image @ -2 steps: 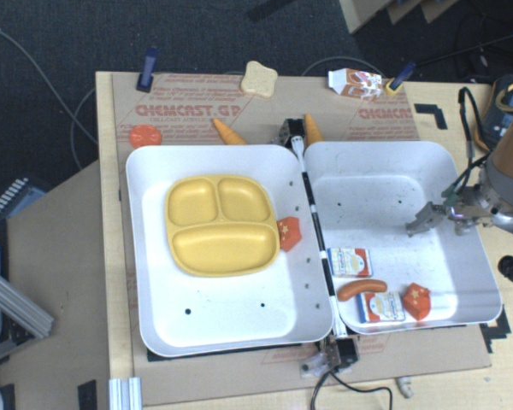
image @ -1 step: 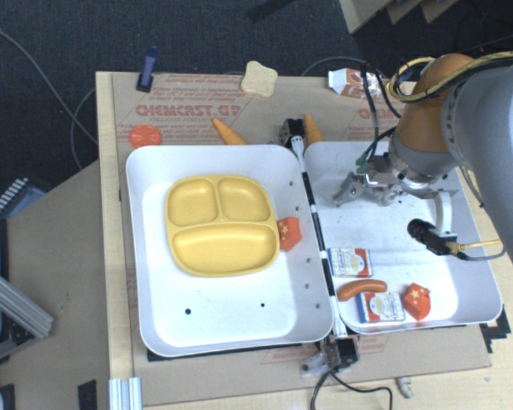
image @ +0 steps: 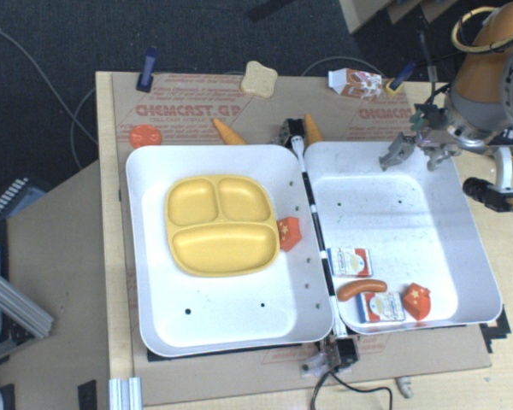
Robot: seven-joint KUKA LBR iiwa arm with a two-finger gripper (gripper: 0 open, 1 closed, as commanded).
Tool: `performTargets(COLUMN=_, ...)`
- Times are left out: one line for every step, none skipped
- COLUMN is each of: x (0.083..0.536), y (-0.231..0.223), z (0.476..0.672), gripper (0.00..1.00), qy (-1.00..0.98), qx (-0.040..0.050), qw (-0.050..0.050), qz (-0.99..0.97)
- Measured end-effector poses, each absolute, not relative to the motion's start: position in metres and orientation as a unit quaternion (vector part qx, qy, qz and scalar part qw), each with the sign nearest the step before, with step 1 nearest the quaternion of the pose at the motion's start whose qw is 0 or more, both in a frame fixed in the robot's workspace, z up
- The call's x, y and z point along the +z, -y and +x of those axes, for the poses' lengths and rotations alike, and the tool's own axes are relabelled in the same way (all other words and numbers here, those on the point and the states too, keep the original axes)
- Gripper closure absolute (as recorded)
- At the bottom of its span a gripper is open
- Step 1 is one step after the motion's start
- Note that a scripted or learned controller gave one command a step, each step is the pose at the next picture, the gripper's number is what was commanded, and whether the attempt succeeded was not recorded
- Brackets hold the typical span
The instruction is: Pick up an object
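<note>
Care matters most here in choosing a target and coming down squarely over it. The likeliest candidates lie clustered in the near corner of the right-hand shallow white bin: a small white carton with red and blue print, a reddish-brown sausage-shaped toy just in front of it, a second printed carton touching the sausage, and a small red strawberry-like piece beside that. Because they crowd together, the strawberry piece at the cluster's outer end probably offers the cleanest approach, fingers straddling it without nudging its neighbour. The two-finger gripper hangs over the far edge of the same bin, well apart from the cluster. Its fingers look spread, splayed left and right, with nothing between them and nothing touched. In the left-hand white bin sit a yellow three-compartment plastic tray and a small red block just beside it.
</note>
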State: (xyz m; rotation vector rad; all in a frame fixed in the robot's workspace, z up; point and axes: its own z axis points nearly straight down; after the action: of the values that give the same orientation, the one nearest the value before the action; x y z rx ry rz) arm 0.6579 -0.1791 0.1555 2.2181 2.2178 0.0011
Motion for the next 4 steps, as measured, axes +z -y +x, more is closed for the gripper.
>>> performTargets(x=0.156, y=0.111, z=0.534, gripper=0.00, qy=-0.707, qx=-0.0002, qw=-0.001, qz=0.707)
performTargets(x=0.088, y=0.112, z=0.535, gripper=0.00, qy=-0.707, qx=0.0026, qw=0.003, qz=0.707)
performTargets(x=0.186, y=0.086, z=0.584, gripper=0.00, qy=-0.708, qx=0.0014, qw=0.002, qz=0.707)
performTargets(x=0.121, y=0.100, z=0.565, gripper=0.00, qy=-0.707, qx=-0.0006, qw=-0.001, qz=0.707)
